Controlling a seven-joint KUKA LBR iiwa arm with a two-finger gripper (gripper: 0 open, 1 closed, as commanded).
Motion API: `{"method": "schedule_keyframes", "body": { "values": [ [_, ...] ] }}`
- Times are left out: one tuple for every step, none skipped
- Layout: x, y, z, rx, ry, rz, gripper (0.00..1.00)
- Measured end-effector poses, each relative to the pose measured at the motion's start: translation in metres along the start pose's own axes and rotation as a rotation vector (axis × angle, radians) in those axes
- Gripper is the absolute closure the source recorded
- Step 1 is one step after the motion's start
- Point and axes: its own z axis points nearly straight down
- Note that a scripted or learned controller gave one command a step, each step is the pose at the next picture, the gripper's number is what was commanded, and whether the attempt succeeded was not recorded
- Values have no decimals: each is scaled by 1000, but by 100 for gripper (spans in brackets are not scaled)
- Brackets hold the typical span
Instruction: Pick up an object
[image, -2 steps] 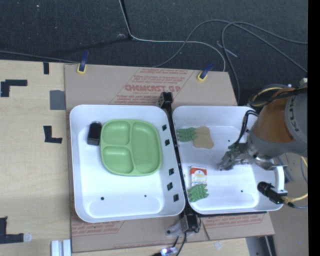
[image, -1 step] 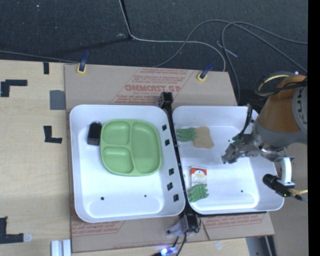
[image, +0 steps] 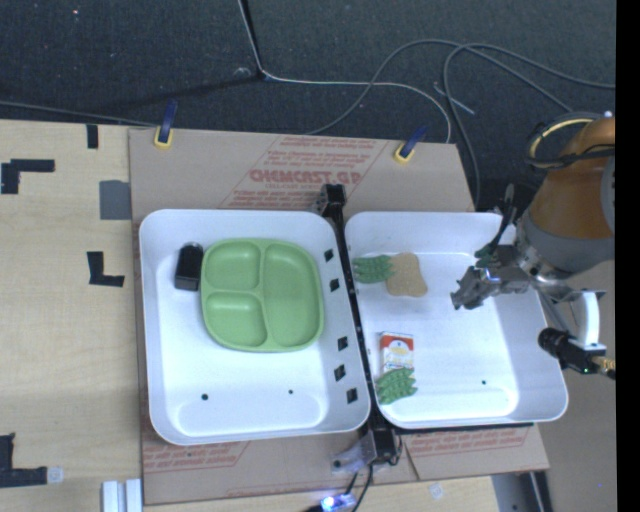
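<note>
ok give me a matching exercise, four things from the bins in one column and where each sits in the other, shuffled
Things:
1. green plate
2. black block
3. small carton
4. gripper

Places:
A. right bin, near its front, just behind a green leafy piece
B. over the right bin's right half
C. middle of the left bin
D. left bin, touching the plate's left edge

Pairs: 1-C, 2-D, 3-A, 4-B
</note>
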Motion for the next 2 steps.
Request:
{"method": "schedule_keyframes", "body": {
  "values": [
    [0, 0, -5, 3, 1, 1, 100],
    [55, 7, 2, 4, 1, -3, 100]
  ]
}}
